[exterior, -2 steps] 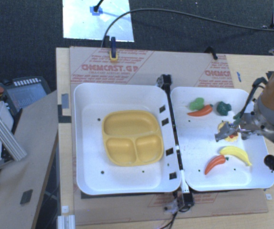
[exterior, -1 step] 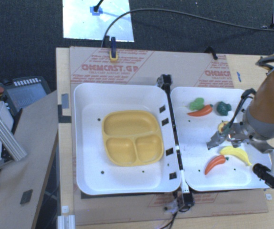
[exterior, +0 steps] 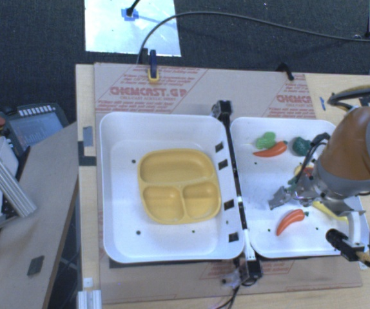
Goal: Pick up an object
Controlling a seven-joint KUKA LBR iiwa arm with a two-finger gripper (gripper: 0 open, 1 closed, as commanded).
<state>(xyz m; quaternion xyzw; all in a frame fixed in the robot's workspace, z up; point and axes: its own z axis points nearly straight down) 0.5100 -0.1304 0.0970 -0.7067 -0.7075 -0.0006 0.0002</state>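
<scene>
An orange-red pepper (exterior: pixel 291 221) is seen lying in the lower part of the right bin (exterior: pixel 262 246), apart from the gripper (exterior: pixel 282 198), which is poised just above and left of it; how far the gripper is spread cannot be told, and nothing is seen held. A second pepper (exterior: pixel 271 149), a light green item (exterior: pixel 265 138) and a dark green item (exterior: pixel 300 145) are found near the bin's far wall. A yellow tray (exterior: pixel 175 185) is held in the left bin (exterior: pixel 117 172).
</scene>
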